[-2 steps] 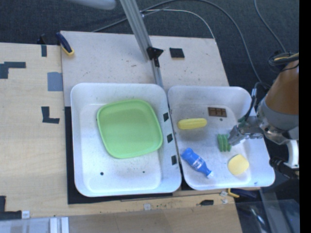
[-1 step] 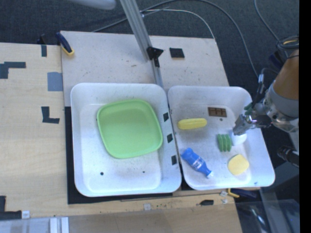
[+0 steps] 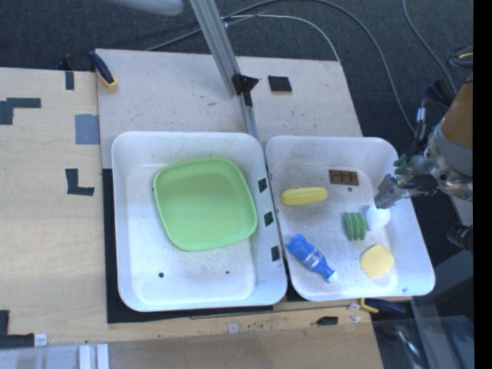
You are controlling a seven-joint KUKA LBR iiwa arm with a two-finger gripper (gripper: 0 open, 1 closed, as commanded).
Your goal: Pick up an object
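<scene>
Gripper (image 3: pixel 387 194) sitting at 3 o'clock edge of the right bin (image 3: pixel 307 148), fingers pointing toward 9; can't tell if they're apart or together, too blurred. Nothing visibly clamped between them. Right under the tips, touching or just beside, a small white thing (image 3: pixel 378 219) is lying at about 5 o'clock of the gripper. Arm (image 3: pixel 461 129) is coming in from 3 o'clock, orange band showing above the wrist.

Around it, all in the right bin: green block (image 3: pixel 354 226) just beside the white thing at its 9 o'clock; yellow sponge (image 3: pixel 377 261) at 6 o'clock of the gripper, near the bin's lower wall; brown block (image 3: pixel 344 177) at 10 o'clock, apart; yellow corn-shaped piece (image 3: pixel 304 197) farther toward 9; blue bottle (image 3: pixel 311 257) lying tilted at 8 o'clock, well apart. Nothing is blocking the gripper from above.

Left bin (image 3: pixel 131 229) is holding one green plate (image 3: pixel 205 203), lying flat, toward its upper middle.
</scene>
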